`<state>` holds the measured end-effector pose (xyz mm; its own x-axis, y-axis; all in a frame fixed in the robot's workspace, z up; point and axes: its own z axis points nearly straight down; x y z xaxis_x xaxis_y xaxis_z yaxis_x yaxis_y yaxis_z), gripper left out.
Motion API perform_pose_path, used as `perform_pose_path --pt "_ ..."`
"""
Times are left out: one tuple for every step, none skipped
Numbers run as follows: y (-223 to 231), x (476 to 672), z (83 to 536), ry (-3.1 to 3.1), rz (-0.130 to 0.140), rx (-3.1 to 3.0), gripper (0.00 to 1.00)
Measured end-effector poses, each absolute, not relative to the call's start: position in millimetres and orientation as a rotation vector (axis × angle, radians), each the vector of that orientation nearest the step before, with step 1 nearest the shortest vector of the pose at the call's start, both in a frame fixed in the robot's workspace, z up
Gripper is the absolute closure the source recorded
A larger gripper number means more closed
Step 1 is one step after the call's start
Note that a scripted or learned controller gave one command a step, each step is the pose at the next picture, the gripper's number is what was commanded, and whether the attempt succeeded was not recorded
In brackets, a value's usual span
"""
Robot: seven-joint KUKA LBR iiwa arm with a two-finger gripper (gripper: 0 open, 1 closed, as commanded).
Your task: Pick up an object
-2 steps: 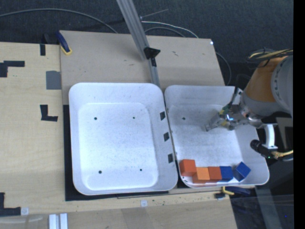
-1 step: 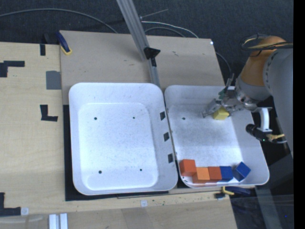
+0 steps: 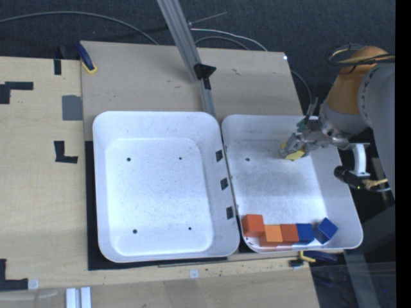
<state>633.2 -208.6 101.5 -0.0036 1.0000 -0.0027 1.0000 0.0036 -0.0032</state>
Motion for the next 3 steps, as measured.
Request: perform_pose_path --pt "-114.1 619.3 95.1 -2.233 -0.004 -2.218 1.00" --pt "-102.1 678.5 99.2 -2.206 0.048 -2.204 1.00" --pt "-24.1 672.3 197.3 -2.231 -0.009 -2.215 1.00"
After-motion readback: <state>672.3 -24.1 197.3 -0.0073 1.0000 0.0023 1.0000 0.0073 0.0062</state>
